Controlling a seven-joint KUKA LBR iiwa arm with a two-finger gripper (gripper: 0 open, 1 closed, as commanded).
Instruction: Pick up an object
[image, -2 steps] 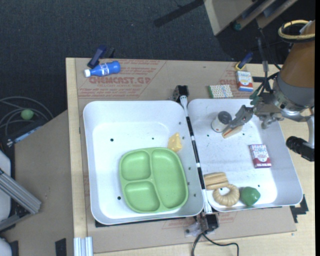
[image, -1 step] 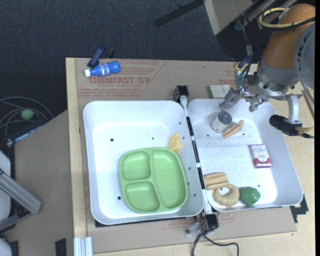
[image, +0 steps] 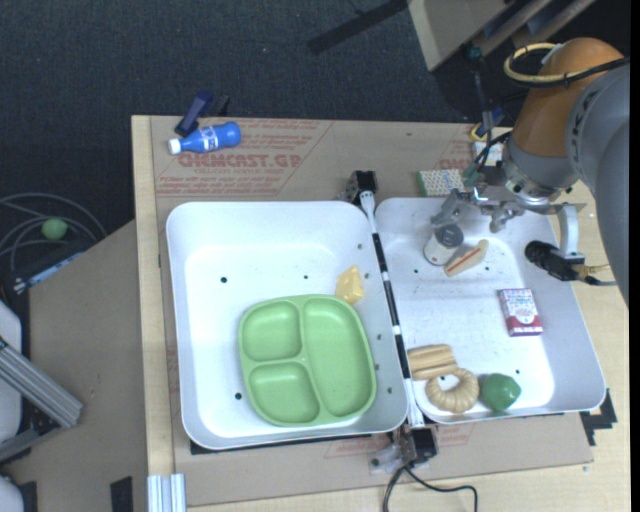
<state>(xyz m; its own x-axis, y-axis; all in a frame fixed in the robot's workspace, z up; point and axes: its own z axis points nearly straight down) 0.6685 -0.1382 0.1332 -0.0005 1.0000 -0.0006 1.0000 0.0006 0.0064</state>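
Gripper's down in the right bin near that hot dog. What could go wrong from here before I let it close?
1. The gripper sits at the end of the hot dog, not over its middle, so it may push it away or pinch air.
2. The hot dog lies at a slant; fingers closing off-centre could spin it out.
3. The bin's back wall is close, leaving little room for the wrist.

In your right bin (image: 560, 330) lie a tan hot dog (image: 466, 258) angled near the top, a small red-and-white carton (image: 519, 310) flat, plus a bread roll (image: 430, 359), a doughnut ring (image: 451, 389) and a green fruit (image: 499, 391) along the front edge.
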